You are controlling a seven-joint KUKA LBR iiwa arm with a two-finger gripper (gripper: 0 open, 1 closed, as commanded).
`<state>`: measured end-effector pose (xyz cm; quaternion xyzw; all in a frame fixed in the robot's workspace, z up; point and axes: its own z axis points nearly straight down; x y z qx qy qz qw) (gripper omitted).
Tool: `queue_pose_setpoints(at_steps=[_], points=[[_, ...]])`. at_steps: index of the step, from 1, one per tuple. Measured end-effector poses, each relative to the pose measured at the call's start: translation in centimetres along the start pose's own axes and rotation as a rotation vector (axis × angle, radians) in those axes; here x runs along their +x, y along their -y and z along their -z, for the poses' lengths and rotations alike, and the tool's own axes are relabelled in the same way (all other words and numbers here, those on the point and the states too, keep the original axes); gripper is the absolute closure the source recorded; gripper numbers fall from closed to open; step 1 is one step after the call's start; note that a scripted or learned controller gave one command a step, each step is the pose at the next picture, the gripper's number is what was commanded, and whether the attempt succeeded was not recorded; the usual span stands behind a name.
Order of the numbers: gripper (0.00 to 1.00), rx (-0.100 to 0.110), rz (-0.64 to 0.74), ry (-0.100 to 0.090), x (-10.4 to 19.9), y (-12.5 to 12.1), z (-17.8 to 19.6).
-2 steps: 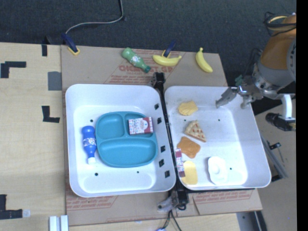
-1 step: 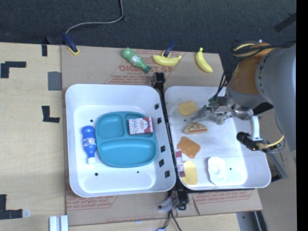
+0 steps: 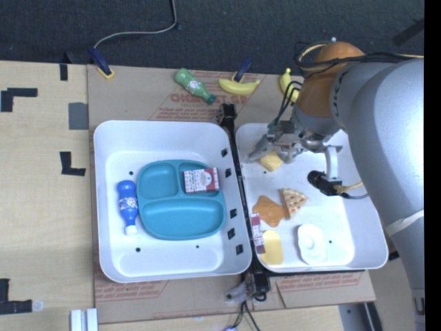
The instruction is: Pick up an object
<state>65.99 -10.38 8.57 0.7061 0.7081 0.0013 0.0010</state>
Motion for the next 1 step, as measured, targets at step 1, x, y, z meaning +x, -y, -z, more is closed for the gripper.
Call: queue_pose_setpoints(at_steps=[1], points=[[1.00, 0.001, 0.000, 0.003, -0.11, 0.00, 1.03]])
